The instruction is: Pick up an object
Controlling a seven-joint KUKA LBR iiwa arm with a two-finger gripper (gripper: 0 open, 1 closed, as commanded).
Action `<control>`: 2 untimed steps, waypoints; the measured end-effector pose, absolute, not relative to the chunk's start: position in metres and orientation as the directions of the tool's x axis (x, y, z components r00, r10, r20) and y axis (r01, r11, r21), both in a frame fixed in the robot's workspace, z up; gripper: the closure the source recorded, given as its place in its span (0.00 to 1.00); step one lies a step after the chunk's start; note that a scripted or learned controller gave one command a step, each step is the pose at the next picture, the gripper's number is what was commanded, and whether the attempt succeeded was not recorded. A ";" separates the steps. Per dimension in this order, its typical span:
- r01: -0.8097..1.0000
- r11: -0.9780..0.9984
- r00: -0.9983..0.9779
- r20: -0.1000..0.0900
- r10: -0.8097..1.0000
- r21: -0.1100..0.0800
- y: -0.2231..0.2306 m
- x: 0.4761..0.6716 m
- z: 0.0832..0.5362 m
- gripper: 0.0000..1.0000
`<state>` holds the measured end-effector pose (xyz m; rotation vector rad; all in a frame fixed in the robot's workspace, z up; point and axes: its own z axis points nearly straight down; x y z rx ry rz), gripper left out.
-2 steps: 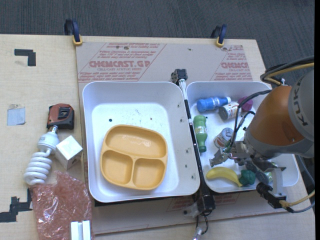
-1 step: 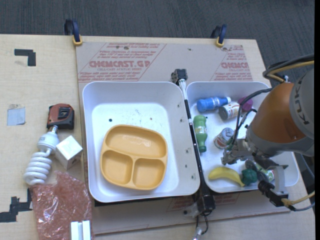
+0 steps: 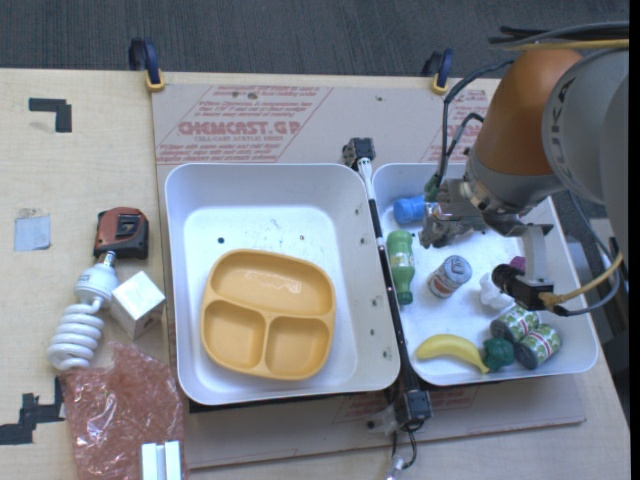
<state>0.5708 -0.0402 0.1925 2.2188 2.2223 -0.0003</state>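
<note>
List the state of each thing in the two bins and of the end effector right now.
Yellow divided tray: flat in the left bin, compartments bare.
Green bottle: lying on its side by the right bin's left wall.
Small can: tipped over.
Banana: lying flat near the front wall.
Two green cans: on their sides, touching.
Blue object: resting near the back.
End effector: low over the right bin, nothing seen held.

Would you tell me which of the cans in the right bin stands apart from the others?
The red-and-silver can in the middle of the right bin; the two green cans lie together at the bin's near right corner.
</note>
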 end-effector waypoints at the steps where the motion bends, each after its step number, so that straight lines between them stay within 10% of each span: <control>1: 1.000 0.002 -0.002 -0.001 1.000 0.000 -0.040 0.571 0.192 0.00; 2: 1.000 0.001 -0.001 -0.002 1.000 0.000 -0.107 0.633 0.146 0.00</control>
